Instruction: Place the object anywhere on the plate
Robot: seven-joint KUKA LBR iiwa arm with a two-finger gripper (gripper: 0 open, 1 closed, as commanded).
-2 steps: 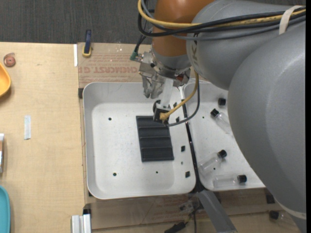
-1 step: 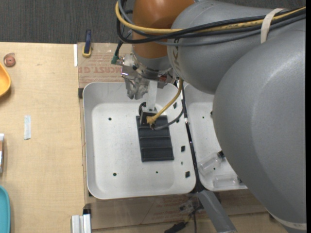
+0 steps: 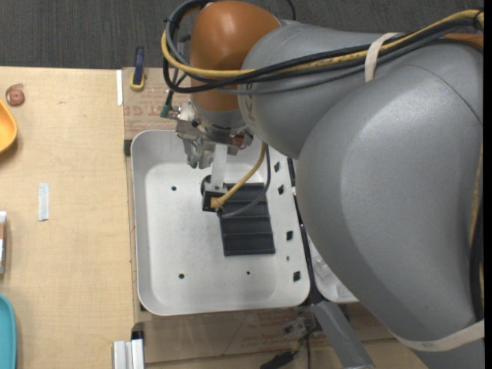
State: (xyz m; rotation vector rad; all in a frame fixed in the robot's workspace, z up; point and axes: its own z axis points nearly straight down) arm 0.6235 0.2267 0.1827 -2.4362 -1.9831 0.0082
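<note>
My gripper (image 3: 200, 157) hangs over the back part of the left white bin (image 3: 154, 283), close to its far wall and pointing down at the floor of the bin. The bin floor that I can see around the gripper is bare white with a few small dark dots. The big grey arm with its orange band covers the right half of the view and hides most of the right bin (image 3: 332, 287).
A wooden benchtop (image 3: 69, 206) lies left of the bin. On it are a yellow dish (image 3: 4, 129) at the left edge, a teal thing (image 3: 4, 333) at the bottom left, a small white strip (image 3: 43, 202) and a reddish disc (image 3: 14, 94). A blue clip (image 3: 138, 66) sits behind the bin.
</note>
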